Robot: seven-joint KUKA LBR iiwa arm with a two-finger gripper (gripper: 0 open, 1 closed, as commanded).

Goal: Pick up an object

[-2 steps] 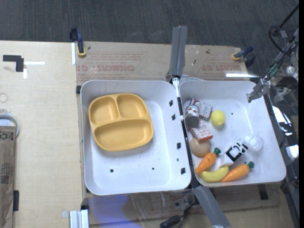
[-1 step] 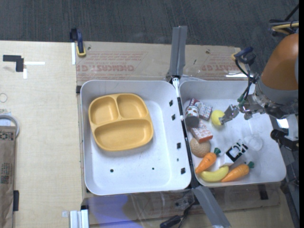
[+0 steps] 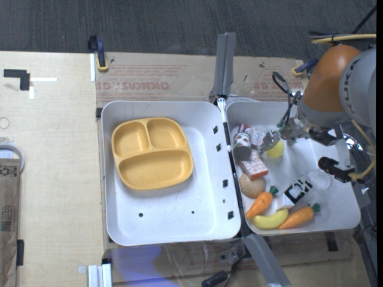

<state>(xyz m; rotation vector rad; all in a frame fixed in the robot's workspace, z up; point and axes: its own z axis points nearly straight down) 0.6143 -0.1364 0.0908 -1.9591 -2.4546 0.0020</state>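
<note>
Camera view looks down on two shallow white bins. Left white bin (image 3: 119, 220) holds a yellow three-compartment plastic plate (image 3: 152, 152) toward its upper left, leaving bare floor below and right. Right white bin (image 3: 335, 217) is crowded: small can (image 3: 242, 140), red-and-white box (image 3: 255, 168), two toy carrots (image 3: 260, 202), yellow banana (image 3: 270, 220). Gripper (image 3: 270, 141) sits beside a small yellow round fruit (image 3: 275, 149); whether it is apart or together is unclear.

We see smooth, faintly glossy white plastic bins (image 3: 119, 220), a matt yellow plastic plate (image 3: 152, 153), pale wood-look bench (image 3: 48, 160), and a glossy orange arm band (image 3: 332, 76).
</note>
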